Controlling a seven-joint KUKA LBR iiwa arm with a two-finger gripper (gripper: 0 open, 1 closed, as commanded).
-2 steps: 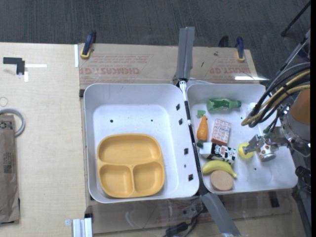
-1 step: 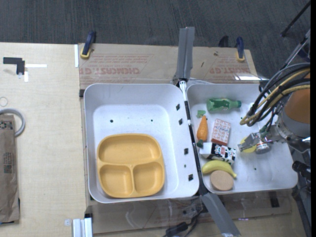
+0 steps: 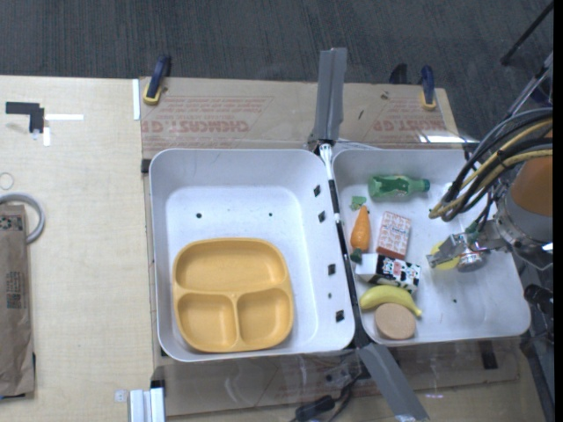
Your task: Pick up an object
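The right bin (image 3: 493, 319) holds several small objects. A green bottle (image 3: 398, 185) lies on its side near the far wall. Below it are an orange carrot (image 3: 360, 228), a pink-orange box (image 3: 393, 234), a black-and-white cow-print carton (image 3: 397, 272), a yellow banana (image 3: 390, 298) and a round tan disc (image 3: 395, 323). My gripper (image 3: 450, 253) reaches in from the right and hangs low over the bin floor. It is to the right of the box and carton, apart from both.
The left bin (image 3: 167, 200) holds a yellow three-part plate (image 3: 233, 294). A grey divider bar (image 3: 330, 95) runs between the bins. Black and yellow cables (image 3: 493, 170) arch over the right bin's far corner. Brown packaging (image 3: 13, 306) lies on the bench at far left.
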